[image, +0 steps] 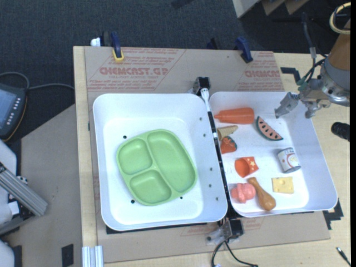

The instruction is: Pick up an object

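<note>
Two white bins side by side on the table (167, 71). Left bin (111, 115): one green divided plate (156, 166), three compartments, lying flat near the middle. Right bin (317, 154): eight small items, counted. One orange carrot (235, 115) at the far left, one watermelon slice (268, 129) to its right. One cone-shaped piece (226, 131) and one small orange-red piece (228, 144) along the left wall. One orange-red block (246, 166) in the middle, one small tin can (288, 159) to its right, lying tilted. Near edge: one pink lump (242, 192), touching one drumstick (261, 193); one yellow cheese wedge (283, 185) just beside. Hand (297, 105) hovering over the far right corner of the right bin, fingers spread apart, gripping nothing, near the watermelon slice but apart from it. Brown board under both bins, printed in red, pinned by two blue clamps (116, 44) at the far edge. Dark carpet (50, 21) beyond the table, cables trailing at left.
</note>
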### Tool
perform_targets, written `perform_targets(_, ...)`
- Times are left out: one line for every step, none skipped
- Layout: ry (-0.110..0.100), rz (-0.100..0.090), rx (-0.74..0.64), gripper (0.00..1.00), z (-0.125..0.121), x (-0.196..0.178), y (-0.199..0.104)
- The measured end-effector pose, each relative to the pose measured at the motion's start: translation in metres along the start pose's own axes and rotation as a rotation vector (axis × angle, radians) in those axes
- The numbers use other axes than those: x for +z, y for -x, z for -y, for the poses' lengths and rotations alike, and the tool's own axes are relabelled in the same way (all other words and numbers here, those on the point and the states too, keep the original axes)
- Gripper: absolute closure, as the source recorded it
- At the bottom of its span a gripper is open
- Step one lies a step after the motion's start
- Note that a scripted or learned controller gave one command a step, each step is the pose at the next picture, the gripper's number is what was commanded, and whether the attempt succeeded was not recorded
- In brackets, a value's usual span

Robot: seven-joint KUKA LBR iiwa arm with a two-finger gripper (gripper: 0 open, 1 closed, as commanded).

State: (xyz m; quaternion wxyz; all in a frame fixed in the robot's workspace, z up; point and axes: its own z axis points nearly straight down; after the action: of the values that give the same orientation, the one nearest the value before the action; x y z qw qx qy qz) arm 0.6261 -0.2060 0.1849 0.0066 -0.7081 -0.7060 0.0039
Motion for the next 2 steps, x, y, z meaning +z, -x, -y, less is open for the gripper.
perform_targets(0.014,0.004,-0.003,0.00,-0.003,-0.009,0.000)
perform_targets(0.009,0.002,-0.003,0.00,0.006,0.047,-0.002)
